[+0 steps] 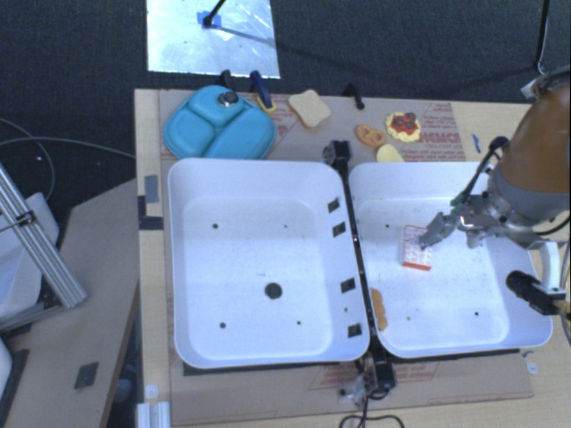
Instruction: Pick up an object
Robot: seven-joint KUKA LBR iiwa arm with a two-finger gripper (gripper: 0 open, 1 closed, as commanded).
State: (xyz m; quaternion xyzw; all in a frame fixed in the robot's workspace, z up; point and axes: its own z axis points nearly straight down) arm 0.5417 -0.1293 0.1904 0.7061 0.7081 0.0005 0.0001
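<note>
tool (436, 232) in right bin (500, 339), touching small red-white packet (416, 248); cannot tell tool state.

Even, fairly bright overhead light falls on the surface (294, 390); the two white bins (259, 266) wash pale with little detail. A shiny foil sheet (211, 23) beyond the surface's far edge glares. Shadows are soft and short. The picture is slightly soft and grainy throughout.
</note>
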